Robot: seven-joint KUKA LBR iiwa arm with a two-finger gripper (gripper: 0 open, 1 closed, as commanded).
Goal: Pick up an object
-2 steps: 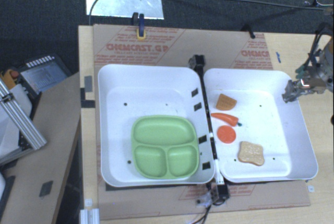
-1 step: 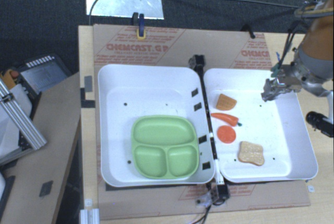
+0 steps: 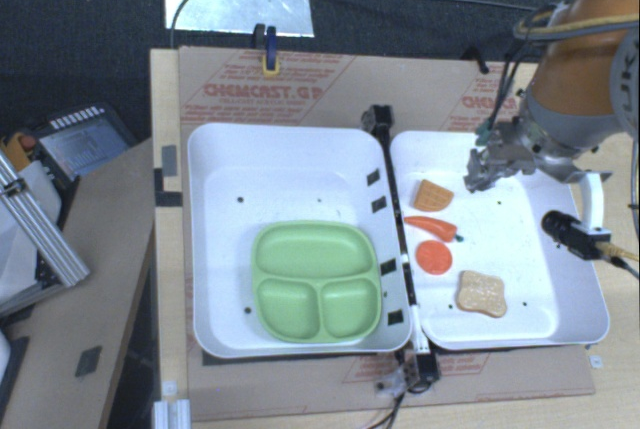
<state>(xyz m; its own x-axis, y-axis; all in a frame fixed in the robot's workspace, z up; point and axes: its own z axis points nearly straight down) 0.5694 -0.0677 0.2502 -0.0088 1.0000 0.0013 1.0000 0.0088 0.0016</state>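
Here the tool [image 3: 478,175] hangs over the right bin [image 3: 570,317], near an orange cracker [image 3: 434,194]. I cannot tell how it stands. A green plate [image 3: 315,279] sits in the left bin [image 3: 215,217].

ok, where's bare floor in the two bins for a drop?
Left bin: bare across the back, behind the green tray, which fills the front. Right bin: bare along its right half, front of the gripper. Crowded near the divider: cracker, red pepper, tomato slice, bread.
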